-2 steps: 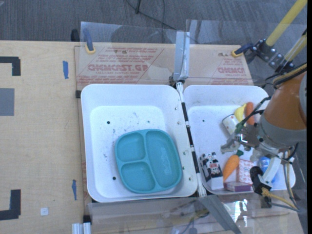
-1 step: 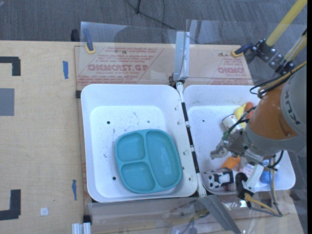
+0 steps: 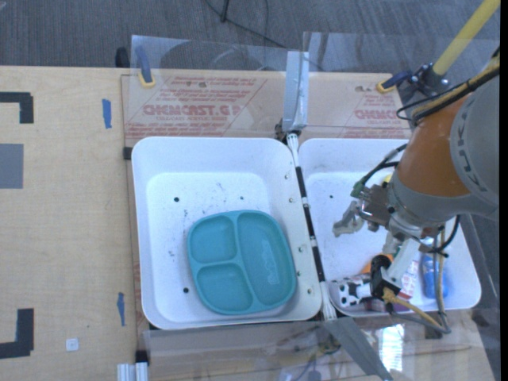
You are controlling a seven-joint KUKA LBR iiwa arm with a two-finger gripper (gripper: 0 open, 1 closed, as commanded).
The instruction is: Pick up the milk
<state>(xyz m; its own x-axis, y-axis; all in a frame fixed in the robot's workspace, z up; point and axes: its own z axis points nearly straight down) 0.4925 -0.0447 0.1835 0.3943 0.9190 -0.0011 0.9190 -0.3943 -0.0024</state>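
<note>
Grey arm point(image 3: 486, 125) comes in from the view's right, its upper link large and close to the camera. Orange band point(image 3: 432, 159) sits just above the wrist point(image 3: 405, 209). The wrist is bent down and toward the view's left. The gripper point(image 3: 349, 219), grey metal, projects leftward from the wrist, low and slightly tilted. Whether it is spread or closed is unclear at this angle.

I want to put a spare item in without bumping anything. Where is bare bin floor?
Left bin: bare strips beyond the teal plate and left of it in the view. Right bin: bare floor at the far end, between the back wall and the pincer. Its near end is crowded: the milk carton, a blue tube, the arm overhead.
</note>
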